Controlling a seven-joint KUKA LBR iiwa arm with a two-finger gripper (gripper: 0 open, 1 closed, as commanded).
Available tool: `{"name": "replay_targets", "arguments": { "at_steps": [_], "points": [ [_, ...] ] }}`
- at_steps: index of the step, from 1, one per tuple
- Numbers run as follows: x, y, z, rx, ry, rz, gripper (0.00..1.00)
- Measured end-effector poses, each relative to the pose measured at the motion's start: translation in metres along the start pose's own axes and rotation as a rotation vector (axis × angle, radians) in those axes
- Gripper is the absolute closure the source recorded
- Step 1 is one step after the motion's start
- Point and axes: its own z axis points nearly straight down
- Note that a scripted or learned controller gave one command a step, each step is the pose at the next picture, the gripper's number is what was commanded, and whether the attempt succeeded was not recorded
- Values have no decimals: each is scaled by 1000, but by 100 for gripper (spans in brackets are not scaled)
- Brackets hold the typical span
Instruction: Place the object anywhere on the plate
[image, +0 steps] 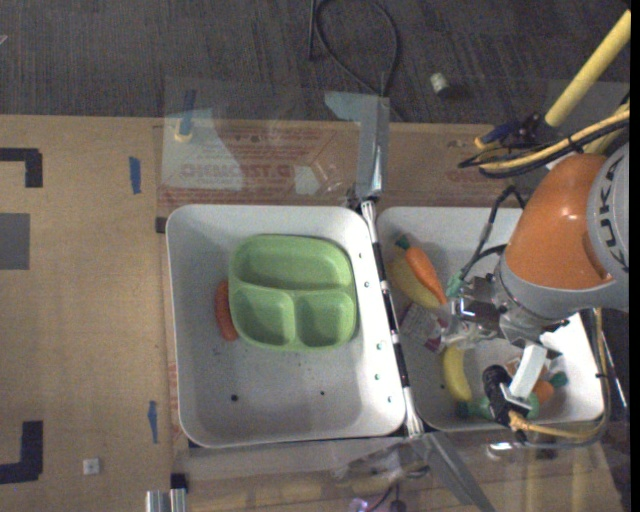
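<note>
Start at the gripper (452, 322), which hangs low in the right bin (588, 400). Its metal head sits among the toys, but you cannot tell from above whether the jaws are open, closed, or gripping anything; the wrist hides them. Treat the pick as unconfirmed.

Just beside the head lie the candidates for the object. A yellow banana (456, 374) curves below it, smooth and glossy like molded plastic. Up and to the left, an orange carrot (421, 268) with a small green top rests against a second yellow piece (413, 286), both tapered and slick-looking. More small toys, orange and green, sit under the arm near the bin's lower right, too hidden to name.

Move outward to the left bin (200, 400). The green plate (292, 262) sits in its upper half, a rounded, matte plastic tray split into three compartments, and all three look bare. An orange piece (224, 310) lies in that bin against the plate's left rim, touching it but not on it.

So, as I judge it, nothing is delivered yet: a grasp, a carry across the divider and a release over the plate remain. The brown cardboard-like tabletop (80, 300) around both bins is flat and taped.
</note>
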Motion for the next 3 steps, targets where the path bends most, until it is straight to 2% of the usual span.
{"name": "replay_targets", "arguments": {
  "at_steps": [1, 2, 3],
  "points": [
    [7, -7, 0, -2, 0, -183, 100],
    [29, 101, -1, -6, -3, -178, 100],
    [-105, 87, 36, -2, -1, 136, 100]
  ]
}}
